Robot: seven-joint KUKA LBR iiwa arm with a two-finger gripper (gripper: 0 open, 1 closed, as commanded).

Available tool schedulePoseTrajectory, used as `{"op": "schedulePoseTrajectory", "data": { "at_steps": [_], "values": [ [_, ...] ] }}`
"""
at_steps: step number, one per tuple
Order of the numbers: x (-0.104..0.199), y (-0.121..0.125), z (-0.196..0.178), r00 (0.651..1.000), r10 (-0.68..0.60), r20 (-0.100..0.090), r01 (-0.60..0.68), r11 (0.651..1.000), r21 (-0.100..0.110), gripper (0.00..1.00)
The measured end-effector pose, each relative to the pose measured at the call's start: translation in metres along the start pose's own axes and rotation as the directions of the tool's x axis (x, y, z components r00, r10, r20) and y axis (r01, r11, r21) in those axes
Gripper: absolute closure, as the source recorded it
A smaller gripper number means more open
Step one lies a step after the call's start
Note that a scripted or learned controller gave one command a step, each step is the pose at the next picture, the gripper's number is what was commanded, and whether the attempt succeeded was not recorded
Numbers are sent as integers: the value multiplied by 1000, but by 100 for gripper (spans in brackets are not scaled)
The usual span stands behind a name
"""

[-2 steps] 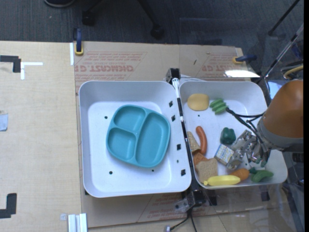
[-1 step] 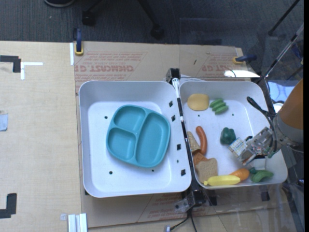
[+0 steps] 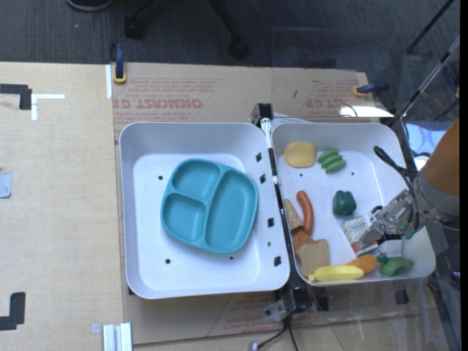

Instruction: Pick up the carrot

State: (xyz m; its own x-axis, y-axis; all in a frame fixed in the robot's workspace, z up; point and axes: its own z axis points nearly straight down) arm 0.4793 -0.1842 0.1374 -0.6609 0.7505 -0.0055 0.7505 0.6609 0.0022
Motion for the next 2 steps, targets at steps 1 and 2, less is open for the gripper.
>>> {"op": "schedulePoseTrajectory", "data": {
  "at_steps": [1,2],
  "values": [
    [62,54,8,994,108,-5,-108,994,3,0],
    [41,81,44,995,101,2,-101,995,-2,0]
  ]
}}
